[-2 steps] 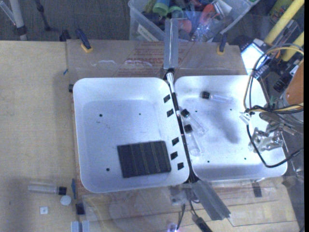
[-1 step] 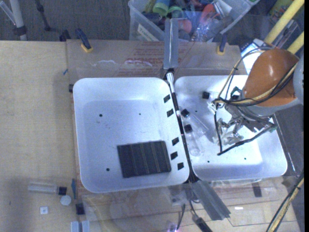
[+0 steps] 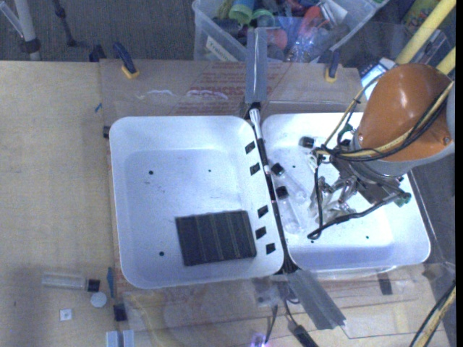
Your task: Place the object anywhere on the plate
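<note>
A dark ribbed rectangular plate (image 3: pixel 215 238) lies flat in the front part of the left bin (image 3: pixel 145 147). My gripper (image 3: pixel 330 197) hangs low over the middle of the right bin (image 3: pixel 405 248), under the orange band of the arm. A faint clear, glassy thing (image 3: pixel 294 212) lies on the right bin's floor just left of the gripper; its shape is hard to make out. I cannot see anything held in the gripper.
Small black clips (image 3: pixel 262 212) line the divider between the bins. A clear tub of colourful items (image 3: pixel 289 9) stands behind the bins. Small loose parts (image 3: pixel 92 286) lie on the bench at the front left.
</note>
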Action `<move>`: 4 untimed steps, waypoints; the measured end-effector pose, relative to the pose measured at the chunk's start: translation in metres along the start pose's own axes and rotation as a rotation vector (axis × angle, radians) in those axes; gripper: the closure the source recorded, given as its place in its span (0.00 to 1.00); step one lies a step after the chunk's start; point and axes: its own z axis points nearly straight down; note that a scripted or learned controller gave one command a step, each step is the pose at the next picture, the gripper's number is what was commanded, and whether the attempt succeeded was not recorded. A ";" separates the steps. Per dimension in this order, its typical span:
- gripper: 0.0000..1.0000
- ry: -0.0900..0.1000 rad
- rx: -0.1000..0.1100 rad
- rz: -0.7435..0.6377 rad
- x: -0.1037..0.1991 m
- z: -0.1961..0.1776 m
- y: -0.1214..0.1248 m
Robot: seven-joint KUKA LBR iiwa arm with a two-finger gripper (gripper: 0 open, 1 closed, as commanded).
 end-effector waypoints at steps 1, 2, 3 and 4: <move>1.00 -0.003 0.002 0.293 -0.073 0.000 0.033; 1.00 -0.003 0.001 0.605 -0.147 -0.046 0.111; 1.00 0.000 -0.001 0.261 -0.217 0.057 0.152; 1.00 -0.006 0.000 -0.097 -0.266 0.063 0.158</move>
